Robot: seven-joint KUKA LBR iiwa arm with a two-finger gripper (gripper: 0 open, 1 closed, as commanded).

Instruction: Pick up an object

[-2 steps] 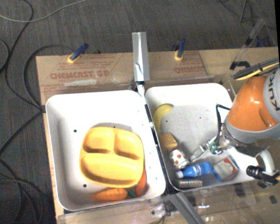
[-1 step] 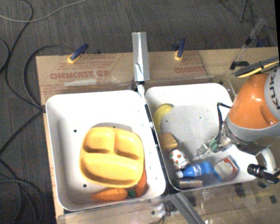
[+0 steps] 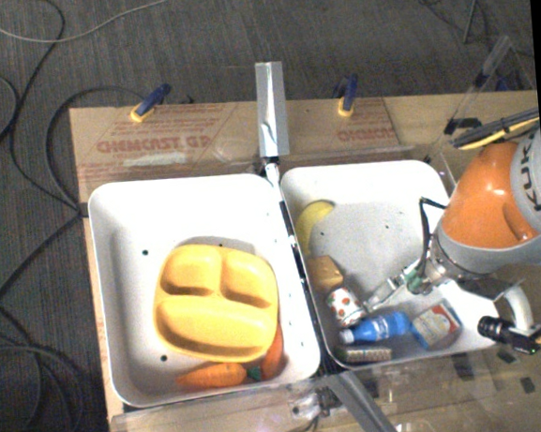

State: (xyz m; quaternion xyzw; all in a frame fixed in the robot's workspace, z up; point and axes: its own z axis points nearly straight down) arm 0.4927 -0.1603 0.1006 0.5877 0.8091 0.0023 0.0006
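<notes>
Camera view: two white bins side by side. Right bin (image 3: pixel 381 187): gripper (image 3: pixel 370 298) low near the front edge, fingers slightly parted, nothing visibly between them, just above a blue bottle (image 3: pixel 378 328) and beside a red-and-white dice (image 3: pixel 342 303). Yellow ball (image 3: pixel 312 220) at its left wall. Left bin (image 3: pixel 125 270): large yellow tray (image 3: pixel 216 298), orange carrot (image 3: pixel 212 376) along the front edge.
</notes>
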